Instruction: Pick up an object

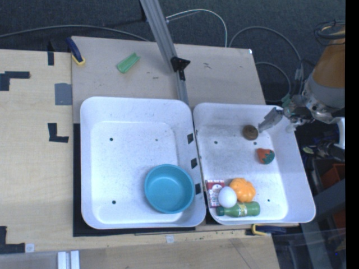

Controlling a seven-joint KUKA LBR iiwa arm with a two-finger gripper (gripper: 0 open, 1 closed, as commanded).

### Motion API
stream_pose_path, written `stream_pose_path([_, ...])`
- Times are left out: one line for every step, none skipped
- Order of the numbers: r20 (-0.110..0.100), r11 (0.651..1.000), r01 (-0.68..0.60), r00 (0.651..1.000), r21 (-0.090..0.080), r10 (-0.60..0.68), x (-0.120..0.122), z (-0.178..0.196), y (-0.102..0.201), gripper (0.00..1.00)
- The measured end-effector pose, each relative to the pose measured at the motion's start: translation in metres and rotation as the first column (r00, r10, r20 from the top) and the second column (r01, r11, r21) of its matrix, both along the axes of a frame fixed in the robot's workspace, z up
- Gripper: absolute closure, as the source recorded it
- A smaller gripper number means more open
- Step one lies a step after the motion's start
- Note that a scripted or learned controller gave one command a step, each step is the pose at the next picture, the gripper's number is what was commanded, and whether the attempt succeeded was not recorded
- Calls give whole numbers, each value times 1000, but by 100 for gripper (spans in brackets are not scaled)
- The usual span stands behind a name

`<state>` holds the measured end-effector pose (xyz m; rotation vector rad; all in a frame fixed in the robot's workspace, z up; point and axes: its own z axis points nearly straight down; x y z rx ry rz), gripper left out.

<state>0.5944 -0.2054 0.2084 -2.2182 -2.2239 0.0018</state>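
Two shallow white bins sat side by side on the wooden surface (140, 72). The left bin (112, 122) held a blue bowl (169, 188), which rested in its near right corner, close to the wall shared with the other bin. The right bin (286, 167) held the small things. A brown ball (250, 131) lay toward its far side. To the right of the ball and a little nearer lay a small orange and teal object (266, 156), apart from it. In the near part of the right bin a cluster lay close together: an orange fruit (243, 189), a white egg (227, 196) touching its left side, a red and white carton (214, 190) at the egg's left, and a green bottle (241, 209) lying on its side just in front of them.

The arm (328, 72) reached in from the right, over the far right edge of the right bin. The pincer (270, 119) was low there, its grey tip just beside the brown ball on the ball's right and far side. Nothing was visibly held between its fingers, and how far they stood apart could not be told.

On the far part of the surface, beyond the left bin, lay a green block (128, 63), and a grey pole (162, 32) slanted across toward the place where the bins met.
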Motion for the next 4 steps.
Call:
stream_pose_path([0,1000,0,1000,0,0,0,0,0,0])
stream_pose_path([-6,1000,1,1000,1,-1,-9,-60,3,0])
stream_pose_path([-6,1000,1,1000,1,-1,-11,-115,4,0])
stream_pose_path([-2,1000,-1,1000,1,1,-9,-101,4,100])
